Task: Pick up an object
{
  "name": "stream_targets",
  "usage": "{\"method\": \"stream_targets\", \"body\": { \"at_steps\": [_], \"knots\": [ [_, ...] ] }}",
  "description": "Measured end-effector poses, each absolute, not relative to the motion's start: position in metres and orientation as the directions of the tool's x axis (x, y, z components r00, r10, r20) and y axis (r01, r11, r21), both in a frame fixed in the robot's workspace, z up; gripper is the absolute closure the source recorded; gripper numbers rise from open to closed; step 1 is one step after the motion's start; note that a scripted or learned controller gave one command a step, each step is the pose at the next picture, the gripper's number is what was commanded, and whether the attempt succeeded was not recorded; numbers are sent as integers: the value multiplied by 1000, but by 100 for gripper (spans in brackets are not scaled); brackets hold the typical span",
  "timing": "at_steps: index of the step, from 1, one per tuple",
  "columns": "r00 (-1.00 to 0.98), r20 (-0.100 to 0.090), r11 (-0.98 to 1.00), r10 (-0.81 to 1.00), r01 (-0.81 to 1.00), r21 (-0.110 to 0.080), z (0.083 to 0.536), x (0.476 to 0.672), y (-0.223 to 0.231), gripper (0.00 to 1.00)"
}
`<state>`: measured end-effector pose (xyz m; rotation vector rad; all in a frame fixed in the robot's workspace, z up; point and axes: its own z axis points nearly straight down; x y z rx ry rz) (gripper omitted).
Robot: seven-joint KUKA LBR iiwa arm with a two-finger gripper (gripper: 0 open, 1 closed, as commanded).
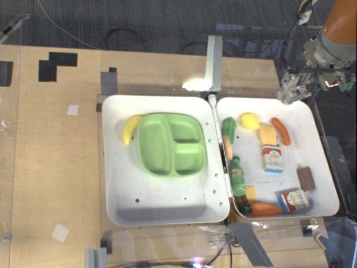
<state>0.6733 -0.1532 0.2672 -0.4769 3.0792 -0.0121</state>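
Two white bins side by side on wooden bench [50,166].

Left bin [120,200]: green divided plate [170,144] at centre, banana [130,129] touching its 9 o'clock edge.

Right bin [321,166]: lemon [249,121] at 12 o'clock, with a cheese slice [268,134] and red sausage [280,131] just beside it. Small carton [273,159] near centre. Brown block [305,178] at 3 o'clock. Along the 9 o'clock wall, green vegetable [228,129] and green bottle [238,176]. Carrot [264,209] and can [294,201] at 6 o'clock.

Gripper [294,88] hangs over the right bin's 1 o'clock corner, above the rim, apart from all items.
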Motion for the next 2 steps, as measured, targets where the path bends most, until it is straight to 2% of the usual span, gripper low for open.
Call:
{"method": "stream_targets", "body": {
  "at_steps": [1,2],
  "knots": [
    [-953,-13,953,-302,-302,-4,260,671,-153,0],
    [-912,2,912,-411,-411,5,110,667,-191,0]
  ]
}}
